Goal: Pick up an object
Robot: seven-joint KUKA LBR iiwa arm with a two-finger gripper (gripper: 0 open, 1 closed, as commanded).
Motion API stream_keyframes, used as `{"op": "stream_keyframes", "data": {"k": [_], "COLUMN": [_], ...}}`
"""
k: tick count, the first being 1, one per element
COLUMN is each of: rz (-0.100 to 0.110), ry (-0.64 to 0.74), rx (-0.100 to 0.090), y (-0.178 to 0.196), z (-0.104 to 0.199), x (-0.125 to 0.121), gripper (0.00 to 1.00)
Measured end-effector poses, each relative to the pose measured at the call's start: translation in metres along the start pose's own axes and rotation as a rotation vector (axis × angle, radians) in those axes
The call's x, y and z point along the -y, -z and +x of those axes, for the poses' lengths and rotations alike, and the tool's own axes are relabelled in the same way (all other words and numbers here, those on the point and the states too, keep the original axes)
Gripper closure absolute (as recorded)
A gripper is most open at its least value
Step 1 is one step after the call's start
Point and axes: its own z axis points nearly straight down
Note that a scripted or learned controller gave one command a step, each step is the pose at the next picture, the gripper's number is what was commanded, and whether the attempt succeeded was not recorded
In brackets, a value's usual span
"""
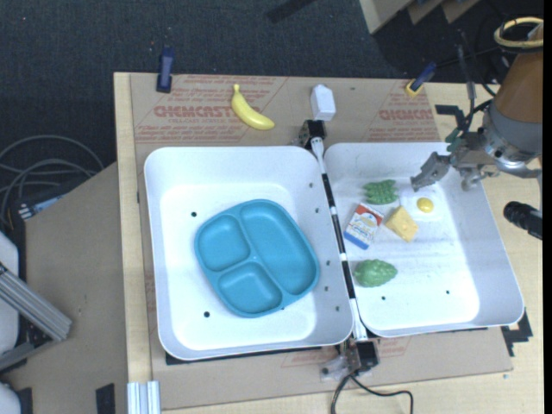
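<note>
A cardboard-topped bench (216, 115) carries two white bins as the arm's tool (448, 169) hovers over the right bin (483, 257).

Whether the tool is spread or clenched cannot be told. Fried egg (424, 204), cheese wedge (402, 223), carton (363, 226) and greens (380, 191) lie loose below; the approach looks underway, needing a descent onto one.

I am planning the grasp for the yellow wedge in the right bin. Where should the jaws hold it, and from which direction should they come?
Probably take the yellow wedge from straight above, across its two flat side faces near the thicker end. It lies flat on the floor of the right bin, close beside the small carton and the fried egg, so a sideways approach looks crowded. The gripper hovers nearby.
</note>
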Motion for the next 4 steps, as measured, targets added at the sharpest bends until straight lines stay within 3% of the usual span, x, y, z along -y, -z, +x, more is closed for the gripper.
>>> {"op": "stream_keyframes", "data": {"k": [1,2,3,4], "rz": [0.004,0.001,0.002,0.000], "ry": [0.001,0.001,0.000,0.001], "rx": [-0.002,0.000,-0.001,0.000], "y": [-0.094,-0.111,-0.111,-0.111], "z": [0.059,0.052,0.072,0.062], "x": [-0.027,-0.066,-0.034,-0.066], "gripper": [0.00,0.00,0.00,0.00]}}
